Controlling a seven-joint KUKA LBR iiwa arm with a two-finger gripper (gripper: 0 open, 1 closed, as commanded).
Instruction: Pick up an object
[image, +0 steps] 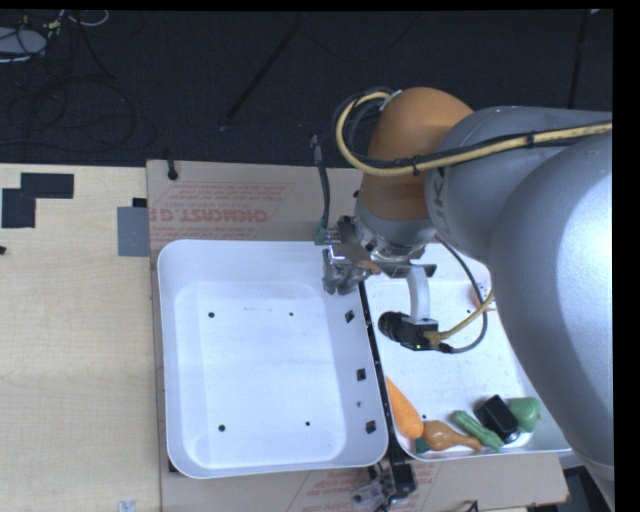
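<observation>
Collision seems possible: gripper (340, 268) hangs by the wall between left bin (250, 370) and right bin (460, 372) (its opening I cannot tell), well apart from the carrot (402, 405).

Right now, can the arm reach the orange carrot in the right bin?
Probably yes: the carrot lies uncovered beside the right bin's inner wall, and the gripper hangs over that wall farther back. The wall may hamper a grasp.
</observation>
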